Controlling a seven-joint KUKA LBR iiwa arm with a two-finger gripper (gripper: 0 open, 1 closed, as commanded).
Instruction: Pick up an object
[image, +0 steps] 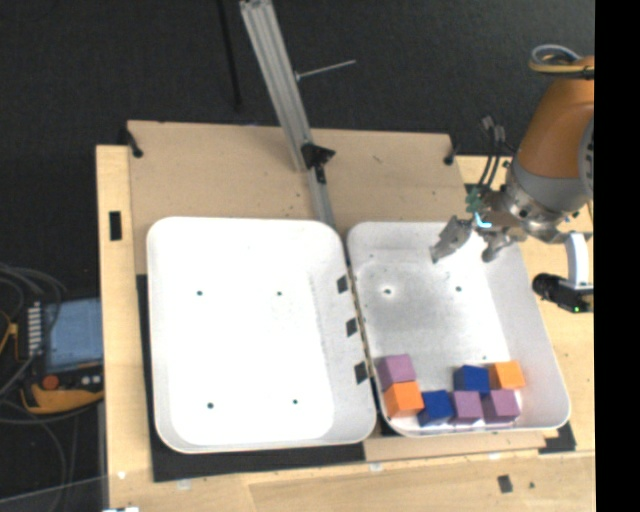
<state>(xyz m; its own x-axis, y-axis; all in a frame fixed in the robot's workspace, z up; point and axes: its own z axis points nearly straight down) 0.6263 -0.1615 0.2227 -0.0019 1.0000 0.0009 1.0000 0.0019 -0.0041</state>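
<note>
right bin (520, 300) near edge: blocks clustered, purple (396, 368), orange (404, 397), blue (437, 406), purple (468, 405), purple (502, 404), blue (471, 379), orange (508, 375) | left bin (170, 330): beside it | right bin far end: gripper (468, 242) hovering, fingers spread apart, nothing between them

The blocks (455, 392) are crowding the near edge of the right bin (420, 320), packed touching one another and pressed toward the near wall, leaving little side room between them. The middle and far floor of that bin is lying open. The end effector (470, 240) is hanging over the bin's far right corner with its fingers spread. The left bin (250, 330) is offering a wide open floor. A slanted metal pole (290, 110) is crossing above the far worktop (390, 170) between the bins.
</note>
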